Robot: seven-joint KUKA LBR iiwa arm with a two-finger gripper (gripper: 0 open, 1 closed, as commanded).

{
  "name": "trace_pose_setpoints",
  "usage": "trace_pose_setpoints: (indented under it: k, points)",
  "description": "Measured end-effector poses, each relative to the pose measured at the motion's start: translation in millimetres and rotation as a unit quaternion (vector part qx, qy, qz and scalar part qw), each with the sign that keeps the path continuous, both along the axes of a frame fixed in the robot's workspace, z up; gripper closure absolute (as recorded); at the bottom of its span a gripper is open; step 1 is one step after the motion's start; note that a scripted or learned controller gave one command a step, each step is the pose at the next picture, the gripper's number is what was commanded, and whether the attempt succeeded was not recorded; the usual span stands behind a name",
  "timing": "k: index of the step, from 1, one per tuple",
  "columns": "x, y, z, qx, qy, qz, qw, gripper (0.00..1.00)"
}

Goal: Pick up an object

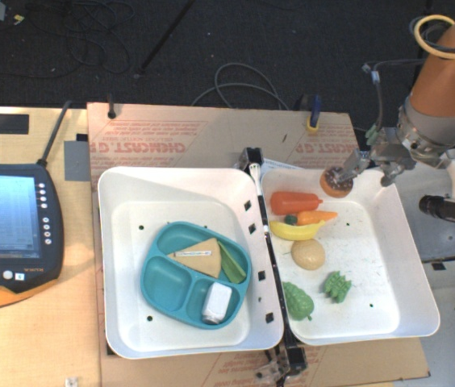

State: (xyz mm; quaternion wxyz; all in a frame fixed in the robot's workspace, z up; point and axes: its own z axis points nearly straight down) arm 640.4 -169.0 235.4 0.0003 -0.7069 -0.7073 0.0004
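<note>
1. My gripper (370, 166) hangs over the far right corner of the right bin (409, 240); a small round brown object (337, 183) sits between my fingers at their left tips, so I am holding it just above the bin's far rim.
2. Below and to the left of it in that bin lie a red pepper-like piece (294, 202), an orange carrot (316, 217) and a yellow banana (295, 231), packed close and touching one another.
3. Just nearer the camera is a tan potato-shaped lump (308, 254), then two green pieces: a small one (337, 285) to the right and a larger one (298, 301) by the bin's left wall.
4. The left bin (131, 196) carries a teal divided tray (163, 285) holding a tan wedge (197, 257), a green leaf-shaped piece (231, 264) and a white block (217, 303).
5. Both bins rest on cardboard (179, 135) on the bench; a handheld screen pendant (10, 224) lies well off to the left.
</note>
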Motion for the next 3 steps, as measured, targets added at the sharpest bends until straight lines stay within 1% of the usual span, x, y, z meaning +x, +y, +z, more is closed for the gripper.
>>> trace_pose_setpoints:
  k: [1,2,3]
  points:
    - [-83,37,-137,0.0002,-0.001,0.000,1.0000,0.00]
    - [-28,53,-145,0.0002,-0.002,0.001,1.0000,0.00]
    - [2,63,-144,-0.0045,0.005,-0.002,1.0000,0.00]
